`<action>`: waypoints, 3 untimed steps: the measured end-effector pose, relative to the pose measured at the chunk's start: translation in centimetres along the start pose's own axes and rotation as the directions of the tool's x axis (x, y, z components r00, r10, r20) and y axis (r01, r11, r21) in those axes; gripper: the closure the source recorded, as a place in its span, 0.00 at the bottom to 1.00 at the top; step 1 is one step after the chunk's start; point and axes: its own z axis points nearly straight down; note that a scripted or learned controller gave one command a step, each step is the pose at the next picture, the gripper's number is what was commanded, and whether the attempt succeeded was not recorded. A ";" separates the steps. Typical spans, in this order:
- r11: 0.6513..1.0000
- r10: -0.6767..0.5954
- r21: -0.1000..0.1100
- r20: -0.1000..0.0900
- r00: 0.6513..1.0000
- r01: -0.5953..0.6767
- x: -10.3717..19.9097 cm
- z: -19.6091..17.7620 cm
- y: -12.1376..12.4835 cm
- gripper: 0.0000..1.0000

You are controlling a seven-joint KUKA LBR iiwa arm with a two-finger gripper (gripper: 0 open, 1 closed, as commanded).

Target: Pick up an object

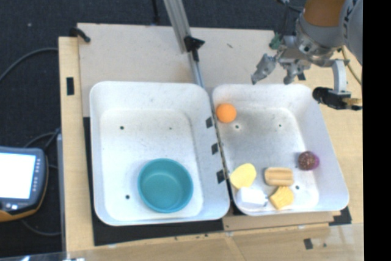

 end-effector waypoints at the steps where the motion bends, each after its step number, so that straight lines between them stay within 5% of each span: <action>1: 1.000 0.000 0.000 0.001 1.000 0.000 0.0 0.0 0.0 0.00; 3: 1.000 0.003 0.006 0.000 1.000 -0.003 -0.5 12.2 0.2 0.00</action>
